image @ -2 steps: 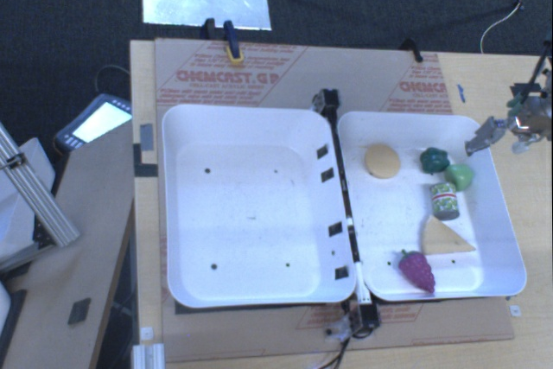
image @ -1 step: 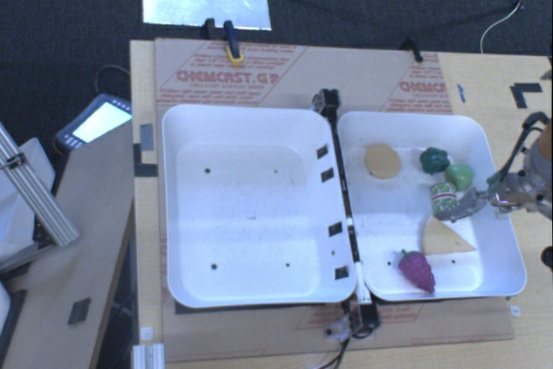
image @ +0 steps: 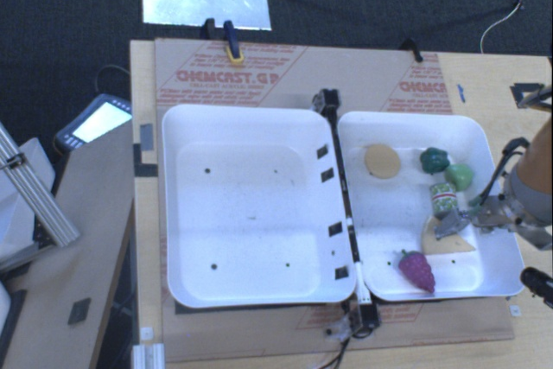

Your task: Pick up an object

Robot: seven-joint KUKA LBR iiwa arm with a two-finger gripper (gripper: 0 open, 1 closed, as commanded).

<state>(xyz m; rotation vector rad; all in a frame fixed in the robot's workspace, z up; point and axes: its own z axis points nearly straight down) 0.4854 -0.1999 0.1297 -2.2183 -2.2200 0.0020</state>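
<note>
The right bin (image: 484, 134) holds a tan round disc (image: 382, 161), a dark green lump (image: 434, 159), a light green ball (image: 460, 177), a small can with a red and green label (image: 444, 200), a pale yellow wedge (image: 451, 243) and a purple bunch of grapes (image: 416, 270). My gripper (image: 452, 225) reaches in from the right and sits low over the wedge's upper edge, just below the can. It hides part of the wedge. Nothing can be seen held in it.
The left bin (image: 251, 203) lies beside the right one, with a black clipped divider (image: 339, 186) between them. A tablet (image: 95, 121) and a metal rail (image: 34, 194) sit off the bench at left. A cable (image: 505, 13) hangs at the back right.
</note>
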